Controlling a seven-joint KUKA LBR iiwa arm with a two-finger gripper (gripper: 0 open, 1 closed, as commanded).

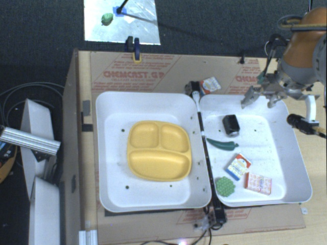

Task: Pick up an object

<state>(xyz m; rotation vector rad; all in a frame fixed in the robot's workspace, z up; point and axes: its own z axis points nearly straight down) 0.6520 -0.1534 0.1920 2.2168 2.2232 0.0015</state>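
Two white bins (110,137) hold one yellow tray (158,150) and five small objects (231,124); pincer (260,99) apart, holding nothing.

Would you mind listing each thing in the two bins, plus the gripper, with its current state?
Yellow divided plate: flat in the left bin, nothing in its compartments.
Black block: lying in the right bin, untouched.
Green pepper: lying on its side.
Green ball: resting near the front wall.
Blue-orange packet: lying flat.
Pink packet: lying flat.
Gripper: above the right bin's far edge, holding nothing.
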